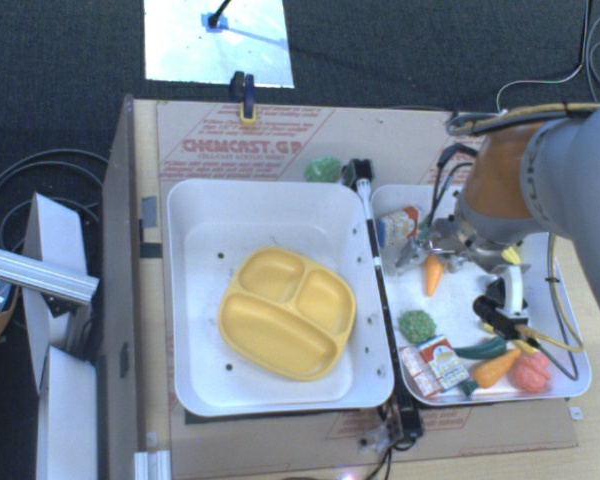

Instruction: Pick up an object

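The gripper [438,251] sits over the right bin [570,343], right of centre frame, apparently clamped on a small carrot [432,274] hanging point-down. It looks light, stiff and smooth; gripping its thick top end seems safest.
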